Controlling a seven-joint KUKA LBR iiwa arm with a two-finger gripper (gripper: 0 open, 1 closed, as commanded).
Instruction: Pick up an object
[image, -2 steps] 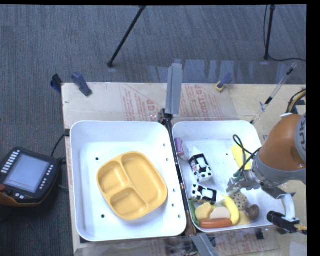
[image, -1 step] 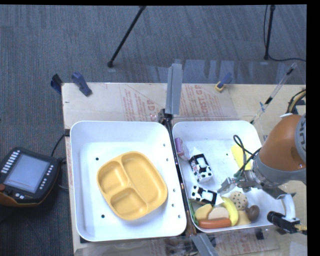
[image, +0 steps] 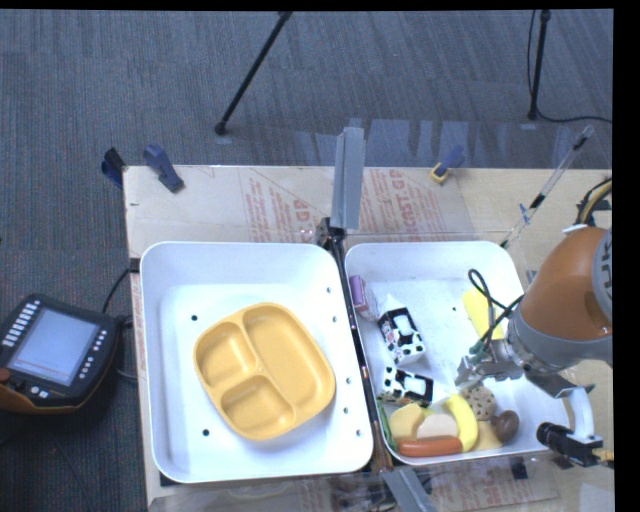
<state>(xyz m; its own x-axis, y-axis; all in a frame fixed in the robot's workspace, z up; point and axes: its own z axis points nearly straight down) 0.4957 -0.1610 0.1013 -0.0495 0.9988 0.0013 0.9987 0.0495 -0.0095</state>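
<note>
The arm (image: 565, 300) is reaching in from the right edge of the bench (image: 240, 205), its orange band sitting over the right bin's (image: 430, 260) right wall. The pincer (image: 478, 368) is hanging low over the right bin, toward its near right part, just above a speckled round cookie-like piece (image: 483, 402). How far the pincer is parted I cannot tell: the wrist and a tangle of cable are blocking the tips, and nothing is showing as gripped. Whether it is touching the speckled piece is also unclear. The candidate objects are all lying in the right bin. Along the near edge a yellow banana (image: 462, 420), a pale slice (image: 436, 426), a red sausage (image: 430, 447) and a yellow-green fruit (image: 404, 418) are crowding together, touching one another. A brown round thing (image: 505, 426) is sitting just beside the speckled piece, toward the near right corner. Two black-and-white cow-patterned toys are lying near the bin's left wall, one (image: 400, 333) at mid-depth and the other (image: 406, 384) nearer the front. A small purple item (image: 357, 292) is resting against the left wall, and a yellow piece (image: 477, 312) is lying beside the arm. The left bin (image: 165, 290) is carrying a yellow divided plate (image: 263, 370) at its centre, well apart from the pincer.
</note>
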